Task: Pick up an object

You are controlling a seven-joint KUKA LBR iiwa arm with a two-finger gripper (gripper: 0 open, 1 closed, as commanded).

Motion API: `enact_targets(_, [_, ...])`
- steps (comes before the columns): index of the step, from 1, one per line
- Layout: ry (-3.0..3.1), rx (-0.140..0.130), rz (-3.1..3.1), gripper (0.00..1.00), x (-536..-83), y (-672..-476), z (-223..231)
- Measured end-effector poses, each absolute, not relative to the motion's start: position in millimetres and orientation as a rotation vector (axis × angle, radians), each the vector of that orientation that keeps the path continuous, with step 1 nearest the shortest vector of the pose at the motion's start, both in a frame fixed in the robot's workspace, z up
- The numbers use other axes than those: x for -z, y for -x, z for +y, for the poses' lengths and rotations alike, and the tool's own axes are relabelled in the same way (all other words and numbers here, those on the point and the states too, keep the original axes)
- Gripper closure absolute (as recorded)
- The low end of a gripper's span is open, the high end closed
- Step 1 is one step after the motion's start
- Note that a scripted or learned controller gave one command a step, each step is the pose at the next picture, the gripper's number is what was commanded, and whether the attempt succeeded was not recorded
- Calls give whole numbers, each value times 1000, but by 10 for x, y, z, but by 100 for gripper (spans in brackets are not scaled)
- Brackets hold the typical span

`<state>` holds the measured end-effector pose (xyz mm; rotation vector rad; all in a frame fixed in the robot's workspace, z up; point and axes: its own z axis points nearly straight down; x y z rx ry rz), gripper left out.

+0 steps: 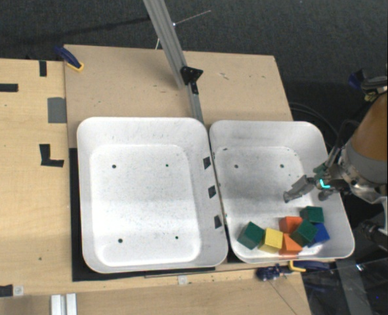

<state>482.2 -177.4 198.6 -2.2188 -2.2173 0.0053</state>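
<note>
The jaws (299, 190) hang over the right bin (259, 136), just inside its 3 o'clock wall, and point toward 9 o'clock, away from the wrist. You can make out one grey finger reaching out to the left. You cannot tell whether the jaws are spread or closed, and no object is seen between them.

From the jaws, the pile of blocks (287, 232) lies toward 5 to 6 o'clock, near but apart, packed into the bin's lower right corner. This offset is the relation on which the coming move turns: you would judge that the jaws must travel down the picture and descend before any grasp is possible.

The pile runs roughly from 9 to 3 o'clock along the bin's near wall. Reading from its left end: a dark green block (250, 235), a yellow block (272, 239) touching it, an orange block (289, 243), then a green block (311, 214) and a blue block (320, 233) at the right. The blocks crowd one another, so a clean grip looks hardest in the middle and easiest at the dark green end.

The left bin (141, 195) sits beside it on the counter (23, 110).
</note>
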Motion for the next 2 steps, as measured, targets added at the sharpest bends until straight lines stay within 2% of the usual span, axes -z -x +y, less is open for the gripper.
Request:
enact_targets(1, [2219,-1,-2222,0,-2001,-4832,-1770])
enact_targets(2, [2216,-7,-2217,0,-1361,-4845,-1769])
